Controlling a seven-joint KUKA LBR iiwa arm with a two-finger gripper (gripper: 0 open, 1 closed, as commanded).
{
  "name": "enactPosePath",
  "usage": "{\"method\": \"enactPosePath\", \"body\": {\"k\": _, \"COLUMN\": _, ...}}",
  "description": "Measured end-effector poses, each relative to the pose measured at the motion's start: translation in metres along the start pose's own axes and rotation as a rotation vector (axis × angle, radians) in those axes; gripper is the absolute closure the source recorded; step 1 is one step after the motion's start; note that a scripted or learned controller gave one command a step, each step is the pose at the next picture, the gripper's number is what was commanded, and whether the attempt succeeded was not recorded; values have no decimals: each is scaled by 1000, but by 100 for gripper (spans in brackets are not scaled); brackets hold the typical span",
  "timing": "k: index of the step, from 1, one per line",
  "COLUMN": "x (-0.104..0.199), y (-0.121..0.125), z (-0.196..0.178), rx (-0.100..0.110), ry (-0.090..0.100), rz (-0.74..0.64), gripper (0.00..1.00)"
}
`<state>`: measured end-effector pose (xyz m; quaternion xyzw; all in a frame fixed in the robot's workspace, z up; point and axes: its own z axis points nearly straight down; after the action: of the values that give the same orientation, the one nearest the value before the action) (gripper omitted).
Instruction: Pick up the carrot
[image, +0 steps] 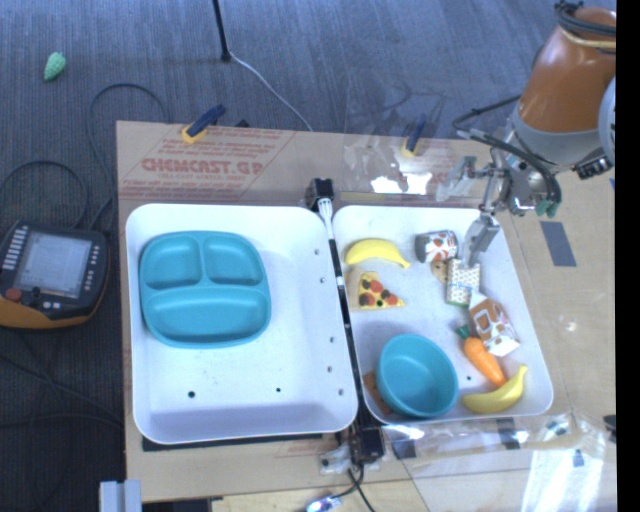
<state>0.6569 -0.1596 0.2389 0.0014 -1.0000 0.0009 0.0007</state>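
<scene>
The carrot (484, 361), orange with a small green top, lies in the right bin (430, 215) near its front right corner. It sits between a red-and-white packet (492, 324) and a yellow banana (496, 395). My gripper (478, 240) hangs over the back right part of that bin, above a small can (435, 245) and a checked packet (460, 280). It is well behind the carrot and apart from it. I see nothing held in it.
A blue bowl (417, 374) stands left of the carrot. A second banana (376, 252) and a pizza slice (377, 292) lie at the bin's left. The left bin (250, 400) holds a blue divided plate (205, 285). A teach pendant (50, 272) rests off the bench at left.
</scene>
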Motion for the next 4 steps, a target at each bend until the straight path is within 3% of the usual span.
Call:
{"method": "enactPosePath", "body": {"k": 1, "x": 68, "y": -23, "z": 100, "rx": -5, "ry": 11, "rz": -64, "gripper": 0}}
{"method": "enactPosePath", "body": {"k": 2, "x": 137, "y": -54, "z": 147, "rx": -4, "ry": -6, "rz": -171, "gripper": 0}}
{"method": "enactPosePath", "body": {"k": 3, "x": 146, "y": -24, "z": 146, "rx": 12, "ry": -41, "rz": -177, "gripper": 0}}
{"method": "enactPosePath", "body": {"k": 4, "x": 148, "y": -23, "z": 141, "rx": 7, "ry": -26, "rz": -177, "gripper": 100}}
